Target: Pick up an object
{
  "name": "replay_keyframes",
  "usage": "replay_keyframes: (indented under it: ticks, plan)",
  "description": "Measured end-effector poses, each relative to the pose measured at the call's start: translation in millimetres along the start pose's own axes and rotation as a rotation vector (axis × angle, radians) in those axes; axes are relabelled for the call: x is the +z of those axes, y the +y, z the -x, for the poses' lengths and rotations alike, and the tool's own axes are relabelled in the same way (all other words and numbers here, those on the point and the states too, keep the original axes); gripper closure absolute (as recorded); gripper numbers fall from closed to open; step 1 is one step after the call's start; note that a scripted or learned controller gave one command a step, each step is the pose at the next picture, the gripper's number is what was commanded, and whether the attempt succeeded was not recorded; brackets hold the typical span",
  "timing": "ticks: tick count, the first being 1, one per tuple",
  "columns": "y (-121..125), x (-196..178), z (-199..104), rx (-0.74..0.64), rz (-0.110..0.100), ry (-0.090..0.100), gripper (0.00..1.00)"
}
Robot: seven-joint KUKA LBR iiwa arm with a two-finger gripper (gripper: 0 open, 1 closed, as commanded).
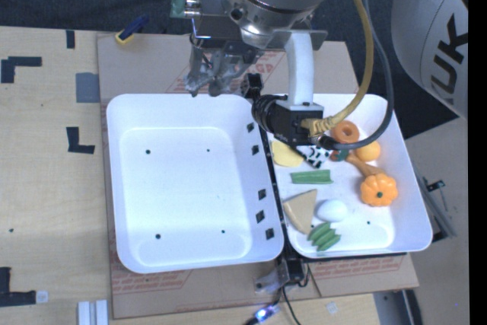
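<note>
My gripper (pixel 213 78) hangs over the far rim of the left white bin (pixel 122 164), high above the bench. I see nothing in it. All the objects lie in the right bin (pixel 415 228): an orange ring (pixel 346 133), a small orange ball (pixel 368 151), an orange pumpkin (pixel 379 190), a black-and-white spotted piece (pixel 319 156), a yellow piece (pixel 284 157), a green bar (pixel 310 177), a tan wedge (pixel 301 211), a white egg (pixel 332 211) and a green pea pod (pixel 326 237).
The arm's wide body fills the top of the view over both bins' far edges. A blue and yellow item (pixel 131 29) lies on the brown board behind the left bin. Black clips (pixel 264 194) line the seam between the bins.
</note>
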State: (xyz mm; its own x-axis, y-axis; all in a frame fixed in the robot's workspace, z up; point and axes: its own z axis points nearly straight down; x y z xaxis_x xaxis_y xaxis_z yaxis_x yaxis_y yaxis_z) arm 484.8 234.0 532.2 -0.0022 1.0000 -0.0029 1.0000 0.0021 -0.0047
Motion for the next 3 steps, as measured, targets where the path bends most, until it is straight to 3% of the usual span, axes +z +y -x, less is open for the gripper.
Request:
replay_keyframes:
  ticks: [3]
  plan:
    - [0.1,0.1,0.3,0.001,-0.001,0.0,1.0]
